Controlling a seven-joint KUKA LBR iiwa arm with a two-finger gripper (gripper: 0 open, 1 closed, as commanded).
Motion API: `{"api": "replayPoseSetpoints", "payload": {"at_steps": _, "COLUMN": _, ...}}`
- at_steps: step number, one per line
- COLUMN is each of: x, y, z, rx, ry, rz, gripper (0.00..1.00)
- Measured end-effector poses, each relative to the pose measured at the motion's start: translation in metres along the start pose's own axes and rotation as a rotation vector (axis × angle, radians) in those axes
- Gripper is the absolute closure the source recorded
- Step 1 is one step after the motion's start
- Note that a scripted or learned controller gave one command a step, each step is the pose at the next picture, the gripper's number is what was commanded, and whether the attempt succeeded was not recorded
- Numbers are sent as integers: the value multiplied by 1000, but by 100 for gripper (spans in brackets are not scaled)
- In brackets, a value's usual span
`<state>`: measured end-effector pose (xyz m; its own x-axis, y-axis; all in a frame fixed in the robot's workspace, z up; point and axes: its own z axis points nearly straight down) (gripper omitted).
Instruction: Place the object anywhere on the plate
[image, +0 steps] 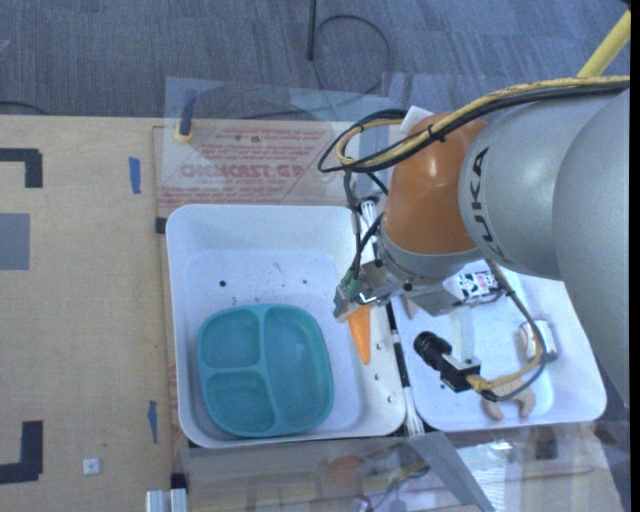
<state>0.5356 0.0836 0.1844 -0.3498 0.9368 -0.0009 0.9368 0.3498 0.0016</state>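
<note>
Carrot-shaped object (359, 338) — orange, tapered, narrow tip toward the view's bottom, just below gripper (356, 300), grip state cannot be told — right of teal three-compartment plate (265, 372), left bin (200, 240).

The grey arm (540, 170) bears "KUKA" in black; red lettering on the board (245, 150) is illegible.

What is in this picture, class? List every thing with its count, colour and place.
left bin: one, white, on the bench
right bin: one, white, beside the left bin
plate: one, teal, three compartments, in the left bin
tapered thing: one, orange, at the left bin's right edge, just below the gripper
tan pieces: count unclear, pale tan, right bin
arm: one, grey with orange band, from the right
gripper: one, above the left bin's right edge
</note>
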Motion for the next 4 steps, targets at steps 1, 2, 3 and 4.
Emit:
{"api": "replayPoseSetpoints", "payload": {"at_steps": 1, "x": 76, "y": 28, "z": -23, "rx": 0, "ry": 0, "rz": -62, "gripper": 100}}
{"api": "replayPoseSetpoints", "payload": {"at_steps": 2, "x": 76, "y": 28, "z": -23, "rx": 1, "ry": 1, "rz": -63, "gripper": 0}}
{"api": "replayPoseSetpoints", "payload": {"at_steps": 3, "x": 77, "y": 29, "z": -34, "rx": -2, "ry": 0, "rz": -65, "gripper": 100}}
{"api": "replayPoseSetpoints", "payload": {"at_steps": 4, "x": 115, "y": 30, "z": -102, "rx": -3, "ry": 0, "rz": -536, "gripper": 100}}
